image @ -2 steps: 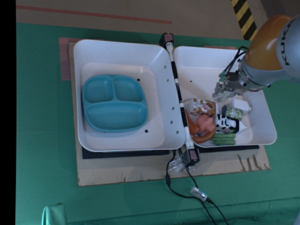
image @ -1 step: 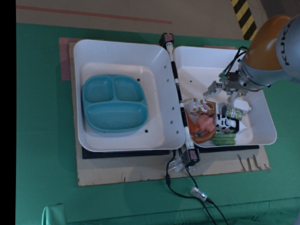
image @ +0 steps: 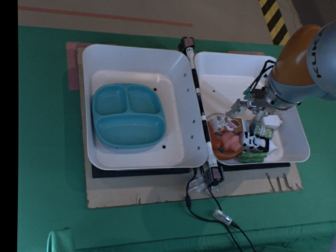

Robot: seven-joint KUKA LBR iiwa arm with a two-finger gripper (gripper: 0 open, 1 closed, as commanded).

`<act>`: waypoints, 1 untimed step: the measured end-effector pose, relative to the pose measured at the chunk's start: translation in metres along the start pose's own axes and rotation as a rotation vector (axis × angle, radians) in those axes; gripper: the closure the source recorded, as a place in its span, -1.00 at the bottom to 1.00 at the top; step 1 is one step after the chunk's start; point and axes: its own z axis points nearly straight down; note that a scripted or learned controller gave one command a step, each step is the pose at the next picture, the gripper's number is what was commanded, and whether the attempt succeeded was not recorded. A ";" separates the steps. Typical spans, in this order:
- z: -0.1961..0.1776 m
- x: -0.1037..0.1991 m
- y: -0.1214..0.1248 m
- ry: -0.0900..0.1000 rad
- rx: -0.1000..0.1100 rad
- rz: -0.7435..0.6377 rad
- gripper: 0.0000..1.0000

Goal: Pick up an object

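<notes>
- My claw (image: 251,111) hangs low over the right bin (image: 294,146), above the heap of small things crowded into its near corner.
- I can't say whether the claw is wide or pinched; my own wrist and cables sit in front of it from this angle.
- Nothing shows held in it, so I judge this to be the approach, with no object picked yet.
- Candidates below me: an orange bowl (image: 226,143) against the divider, with a printed packet (image: 229,123) lying on its far side.
- Just beside that, a black-and-white patterned piece (image: 255,142), a small white block (image: 272,122) and a green item (image: 251,158) at the near rim.
- They touch or overlap, so the next move calls for choosing one with free sides; the white block looks the least hemmed in.
- Then a straight drop, a squeeze and a lift.
- The left bin (image: 105,56) holds a teal divided plate (image: 128,115), well apart from me.
- Hard to make out: what the packet and the patterned piece are, and how much my arm (image: 304,62) covers.
</notes>
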 end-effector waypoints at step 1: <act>-0.012 -0.002 0.002 -0.003 -0.006 0.005 1.00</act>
